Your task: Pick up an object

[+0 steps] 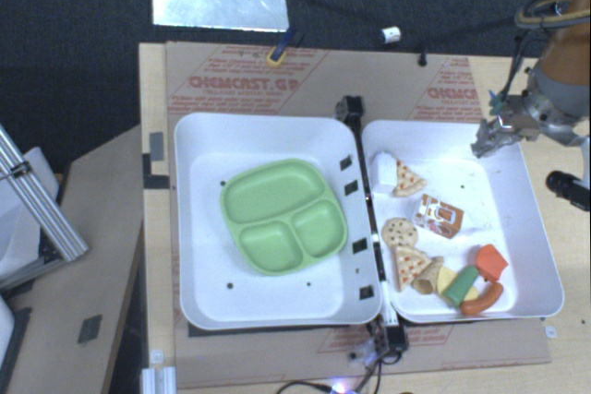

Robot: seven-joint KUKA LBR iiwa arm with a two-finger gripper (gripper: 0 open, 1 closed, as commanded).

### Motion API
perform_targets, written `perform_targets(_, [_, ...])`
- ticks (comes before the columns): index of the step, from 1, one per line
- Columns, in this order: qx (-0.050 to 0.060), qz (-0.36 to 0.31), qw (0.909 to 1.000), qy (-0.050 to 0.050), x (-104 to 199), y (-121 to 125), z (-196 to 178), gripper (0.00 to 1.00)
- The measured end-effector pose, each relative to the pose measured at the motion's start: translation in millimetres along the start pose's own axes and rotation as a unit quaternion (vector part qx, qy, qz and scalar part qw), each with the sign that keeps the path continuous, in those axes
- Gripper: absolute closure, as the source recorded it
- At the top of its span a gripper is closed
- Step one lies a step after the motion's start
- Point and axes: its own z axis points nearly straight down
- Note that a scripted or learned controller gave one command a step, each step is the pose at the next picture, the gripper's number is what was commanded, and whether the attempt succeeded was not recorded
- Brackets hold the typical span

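Two bins sat side by side on the desk [157, 198]. The left bin [199, 291] held a divided tray [282, 217]. In the right bin [536, 226], toy foods [434, 244] lay toward its left and near sides, and the gripper [488, 143] hung over its far right corner.

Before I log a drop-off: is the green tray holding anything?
Empty: the green tray in the left bin shows three bare compartments.

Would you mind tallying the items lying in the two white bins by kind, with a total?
Green divided tray: 1
Pizza slices: 2
Round cracker: 1
Small red-and-white carton: 1
White cup-like piece: 1
Orange block: 1
Green piece: 1
Yellow piece: 1
Sausage: 1
Tan cone-like piece: 1
Total: 11
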Motion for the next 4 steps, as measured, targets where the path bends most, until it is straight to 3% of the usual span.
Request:
perform_targets(1, [0.003,0.000,1.0000,0.001,-0.1,1.1,-7.5,1.00])
perform_targets(2, [0.003,-0.001,1.0000,0.002,47.8,-3.1,-11.0,1.00])
perform_targets(4, [0.004,-0.001,1.0000,0.002,140.0,-38.5,-17.6,1.00])
